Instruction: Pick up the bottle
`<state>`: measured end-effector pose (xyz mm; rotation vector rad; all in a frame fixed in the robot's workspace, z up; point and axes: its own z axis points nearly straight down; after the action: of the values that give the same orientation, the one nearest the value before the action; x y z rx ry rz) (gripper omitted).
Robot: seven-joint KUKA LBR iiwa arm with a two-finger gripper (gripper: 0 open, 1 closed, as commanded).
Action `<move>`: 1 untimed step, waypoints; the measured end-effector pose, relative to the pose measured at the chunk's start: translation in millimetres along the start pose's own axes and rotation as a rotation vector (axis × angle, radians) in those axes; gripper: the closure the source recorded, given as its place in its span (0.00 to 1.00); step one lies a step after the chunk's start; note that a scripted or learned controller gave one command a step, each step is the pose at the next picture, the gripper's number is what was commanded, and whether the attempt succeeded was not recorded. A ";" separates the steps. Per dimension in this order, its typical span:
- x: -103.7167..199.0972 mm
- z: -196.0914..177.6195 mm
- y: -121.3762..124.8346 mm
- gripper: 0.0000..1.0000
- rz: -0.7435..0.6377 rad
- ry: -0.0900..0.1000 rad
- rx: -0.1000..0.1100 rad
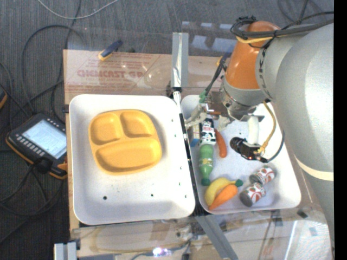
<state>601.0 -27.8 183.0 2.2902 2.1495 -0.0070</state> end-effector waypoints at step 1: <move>-80.3 53.3 -25.2 0.00 0.025 0.000 0.000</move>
<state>570.6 -106.5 130.0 2.3166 2.1210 -0.0062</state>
